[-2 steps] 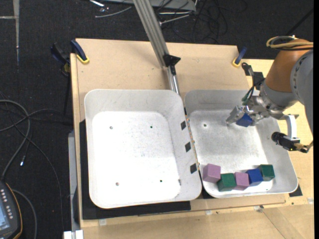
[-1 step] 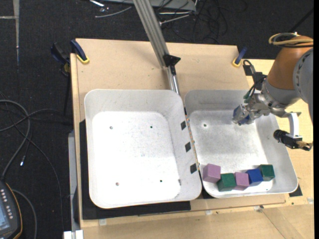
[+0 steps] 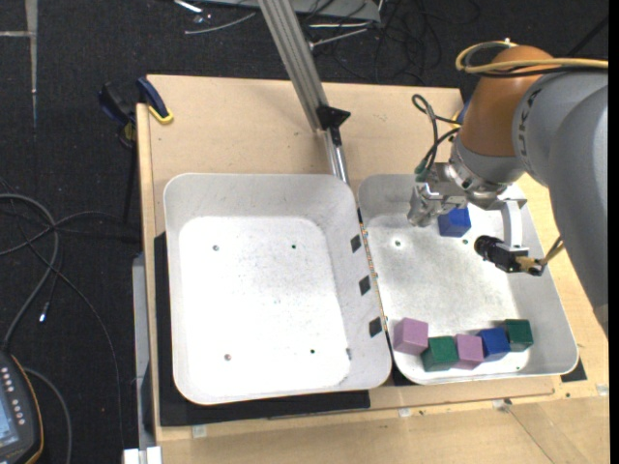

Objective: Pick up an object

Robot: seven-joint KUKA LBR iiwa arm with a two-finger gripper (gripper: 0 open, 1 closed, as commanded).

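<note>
My gripper [image 3: 426, 209] hangs over the back part of the right bin [image 3: 455, 278], reaching in from the right. A blue block [image 3: 454, 223] lies just to its right, close against it; whether they touch cannot be told. Along the bin's front edge sits a row of blocks: a purple block [image 3: 411, 335], a green block [image 3: 441, 353], a second purple block [image 3: 470, 349], a blue block [image 3: 494, 341] and a green block [image 3: 518, 333].
The left bin [image 3: 184, 259] stands beside the right one, their rims meeting at the middle. A slanted metal pole [image 3: 300, 56] rises behind the bins. A black cable fitting [image 3: 503, 252] hangs off the wrist over the right bin.
</note>
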